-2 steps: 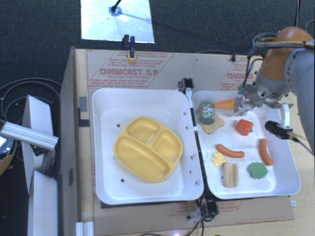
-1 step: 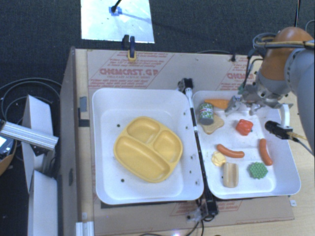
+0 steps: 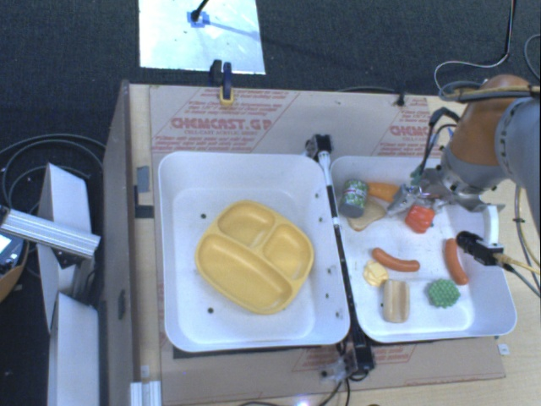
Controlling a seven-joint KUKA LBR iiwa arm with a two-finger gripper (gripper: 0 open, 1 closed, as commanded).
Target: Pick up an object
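Left bin (image 3: 182,227): yellow divided tray (image 3: 254,256), untouched. Right bin (image 3: 499,311): food items, among them a green can (image 3: 354,194), two sausages and a red-orange piece (image 3: 419,218). The gripper (image 3: 414,200) hangs at that piece's far-left edge, apparently touching. Whether it is clenched cannot be told; no grasp confirmed.

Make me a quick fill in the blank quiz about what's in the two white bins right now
1. The yellow divided tray lies in the ____ bin.
2. The green bumpy item sits near the right bin's ____ corner.
3. The gripper hangs over the ____ bin, next to the red-orange item.

Missing words: left; front right; right
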